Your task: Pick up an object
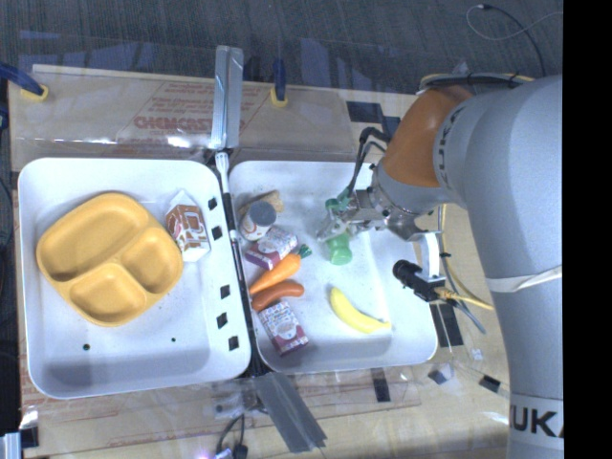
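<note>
Pincer (pixel 337 226) sat low over green obj (pixel 339 249) above the banana (pixel 358 312), prob lined up to grab; open/shut state unclear.

"UKA" on the arm (pixel 535 419)

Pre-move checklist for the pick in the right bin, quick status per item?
1. Claw over the right bin: ok.
2. Target under it: the green object lies right at the claw: ok.
3. Object seen between the fingers: cannot tell.
4. Neighbours apart from target: banana and carrot lie apart from it: ok.
5. Left bin contents out of the way: yellow tray and small carton sit beyond the divider: ok.
</note>
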